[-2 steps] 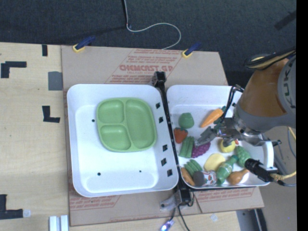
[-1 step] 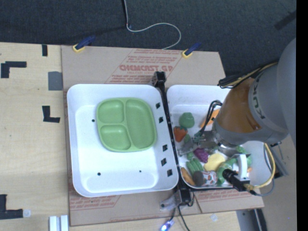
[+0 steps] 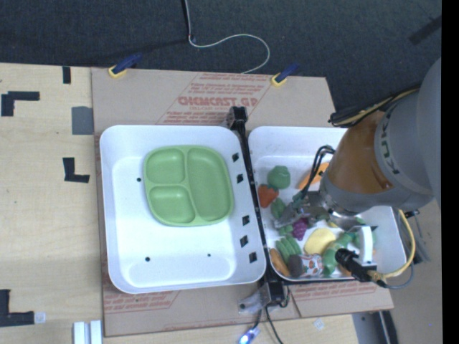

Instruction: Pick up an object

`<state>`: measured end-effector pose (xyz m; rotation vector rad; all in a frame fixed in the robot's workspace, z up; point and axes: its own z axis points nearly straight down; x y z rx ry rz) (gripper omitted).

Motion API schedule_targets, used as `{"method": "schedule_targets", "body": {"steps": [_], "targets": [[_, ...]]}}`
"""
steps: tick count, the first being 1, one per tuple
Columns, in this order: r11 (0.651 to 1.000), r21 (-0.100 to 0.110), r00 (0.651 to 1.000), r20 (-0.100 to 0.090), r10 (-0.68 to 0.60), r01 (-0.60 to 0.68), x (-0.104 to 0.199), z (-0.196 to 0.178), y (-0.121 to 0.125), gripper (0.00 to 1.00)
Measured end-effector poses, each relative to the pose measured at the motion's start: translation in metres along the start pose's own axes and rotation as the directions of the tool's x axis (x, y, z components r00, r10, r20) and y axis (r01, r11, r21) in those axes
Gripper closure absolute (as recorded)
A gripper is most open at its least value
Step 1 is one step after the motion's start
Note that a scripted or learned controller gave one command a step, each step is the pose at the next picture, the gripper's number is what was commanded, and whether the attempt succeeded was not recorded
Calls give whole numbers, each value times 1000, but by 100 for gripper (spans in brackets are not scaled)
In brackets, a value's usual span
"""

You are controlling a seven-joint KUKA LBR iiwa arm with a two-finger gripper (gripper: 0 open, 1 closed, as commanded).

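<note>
Pincer [image 3: 300,210] hovers among toys [image 3: 301,239] in the right bin [image 3: 391,246].

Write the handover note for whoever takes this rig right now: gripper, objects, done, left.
Gripper: down in the right bin, among the pile of small toys; finger state unclear from above.
Objects: toys are clustered in the right bin's left half. The left bin holds a green divided plate.
Done: the arm has reached the pile; no grasp can be confirmed.
Left: secure one object and lift it.

Robotics lab: cardboard-covered bench [image 3: 215,99], two white bins [image 3: 118,192], black tape markers [image 3: 21,102], loose cable [image 3: 222,41].
</note>
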<state>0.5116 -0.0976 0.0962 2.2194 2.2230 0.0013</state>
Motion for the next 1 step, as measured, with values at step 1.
{"method": "schedule_targets", "body": {"steps": [1], "targets": [[1000,-2,1000,-3,-7,7,70,-93,-28,100]]}}
